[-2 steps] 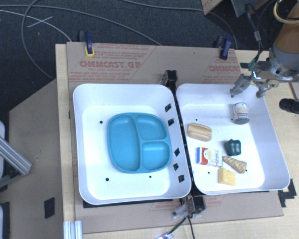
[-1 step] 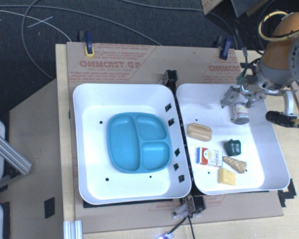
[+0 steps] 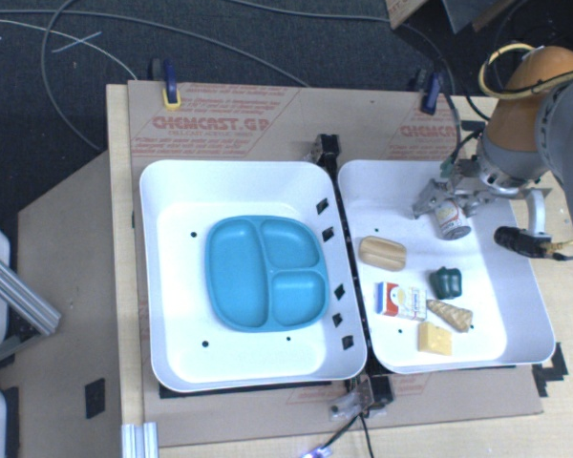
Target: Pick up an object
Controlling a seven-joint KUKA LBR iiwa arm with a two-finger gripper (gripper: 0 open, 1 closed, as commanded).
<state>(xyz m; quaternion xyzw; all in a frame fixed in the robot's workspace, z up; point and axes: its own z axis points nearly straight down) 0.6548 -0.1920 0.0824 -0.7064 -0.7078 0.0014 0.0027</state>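
Grey arm (image 3: 554,113) reaches in from right over right bin (image 3: 516,346) | I see gripper (image 3: 451,206) low at small can (image 3: 451,221), grip state: cannot tell | bread roll (image 3: 382,252), green pepper (image 3: 446,281), carton (image 3: 401,301), cheese wedge (image 3: 435,339) lie apart below | left bin (image 3: 172,256) bears blue divided plate (image 3: 265,273)

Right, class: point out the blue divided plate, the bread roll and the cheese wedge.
blue divided plate (image 3: 231,277), camera view, floor of its large left compartment.
bread roll (image 3: 382,252), camera view, middle of its top.
cheese wedge (image 3: 435,339), camera view, centre of its yellow face.
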